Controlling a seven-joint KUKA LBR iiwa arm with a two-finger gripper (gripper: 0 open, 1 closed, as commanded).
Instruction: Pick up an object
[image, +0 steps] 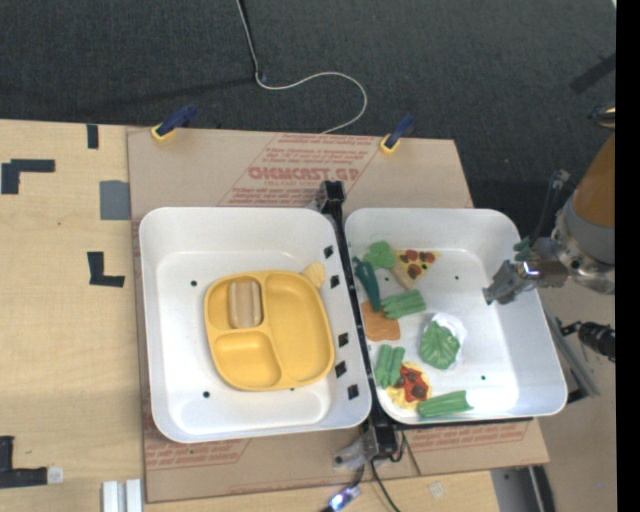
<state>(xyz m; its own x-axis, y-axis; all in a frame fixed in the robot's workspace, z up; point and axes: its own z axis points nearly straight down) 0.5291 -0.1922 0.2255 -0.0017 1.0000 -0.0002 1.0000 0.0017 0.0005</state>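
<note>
Hovering over the right edge of the right bin, the end effector carries nothing, though I cannot tell whether it is clenched or released. Toy food lies well to its left: a pizza slice, green pieces and a leafy green lump on white. A yellow divided plate sits in the left bin.

white bins: 2, left and right | yellow divided plate: 1, left bin | tan bread piece: 1, on the plate | pizza slices: 2, and | green vegetable pieces: about 6 | orange piece: 1 | clamps: 2, and
</note>
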